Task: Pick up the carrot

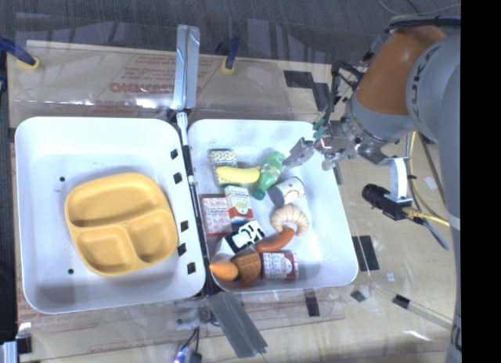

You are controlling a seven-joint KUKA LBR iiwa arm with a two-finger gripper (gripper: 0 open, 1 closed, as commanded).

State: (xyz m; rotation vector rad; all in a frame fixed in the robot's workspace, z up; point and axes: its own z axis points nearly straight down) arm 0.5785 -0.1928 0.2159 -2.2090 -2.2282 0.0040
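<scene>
Two white bins side by side. Left bin (47,283) holds a yellow divided tray (119,221). Right bin (333,256) holds a clutter of toy food.

Carrot (223,271) lies at the right bin's near-left corner, orange, touching a brown item (247,267) just right of it. A sausage (275,241) sits above them, a can (279,266) to the right, a croissant (289,217) further up. Banana (236,174) and green bottle (269,169) lie in the far half — bottle tilted, its top toward the arm.

Arm (407,72) reaches in from the right. Gripper (300,151) hangs over the bin's far-right part, near the bottle's top, well apart from the carrot. Fingers too small and blurred — cannot tell how far open, nor whether anything is held.
</scene>
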